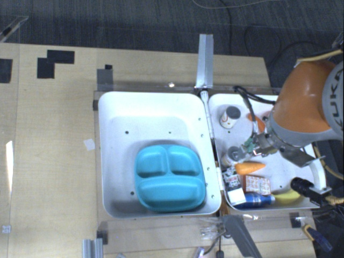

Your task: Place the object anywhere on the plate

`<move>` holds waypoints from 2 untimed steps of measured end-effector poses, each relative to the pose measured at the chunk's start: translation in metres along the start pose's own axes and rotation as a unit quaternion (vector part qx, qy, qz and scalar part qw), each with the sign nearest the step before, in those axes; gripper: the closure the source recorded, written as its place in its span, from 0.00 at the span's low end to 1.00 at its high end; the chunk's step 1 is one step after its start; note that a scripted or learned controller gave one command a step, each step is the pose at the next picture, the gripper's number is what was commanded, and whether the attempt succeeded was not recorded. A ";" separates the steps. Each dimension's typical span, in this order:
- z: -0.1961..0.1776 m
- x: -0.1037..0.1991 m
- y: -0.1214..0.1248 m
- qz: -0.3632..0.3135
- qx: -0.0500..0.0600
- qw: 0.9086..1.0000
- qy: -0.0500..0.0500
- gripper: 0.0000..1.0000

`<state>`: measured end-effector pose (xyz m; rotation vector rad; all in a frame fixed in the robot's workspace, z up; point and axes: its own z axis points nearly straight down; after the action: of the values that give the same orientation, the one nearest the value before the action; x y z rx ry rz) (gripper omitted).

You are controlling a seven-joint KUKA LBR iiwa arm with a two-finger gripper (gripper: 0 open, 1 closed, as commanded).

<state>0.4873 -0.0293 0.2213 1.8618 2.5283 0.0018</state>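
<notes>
My tool (252, 147) hangs low over the right white bin (317, 168), though I cannot tell its state or whether it grips anything. Just below it lies the orange plastic carrot (250, 168), beside a patterned packet (257, 185). Well to its left, the blue three-compartment plate (170, 177) sits in the left bin (115, 144).
</notes>
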 end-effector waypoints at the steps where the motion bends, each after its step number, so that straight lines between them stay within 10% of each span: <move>1: 0.038 0.044 0.014 -0.101 0.001 0.995 0.001 1.00; 2: 0.037 0.108 0.033 -0.176 0.000 0.984 0.001 1.00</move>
<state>0.4865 0.0838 0.1839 1.3868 2.8179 0.0022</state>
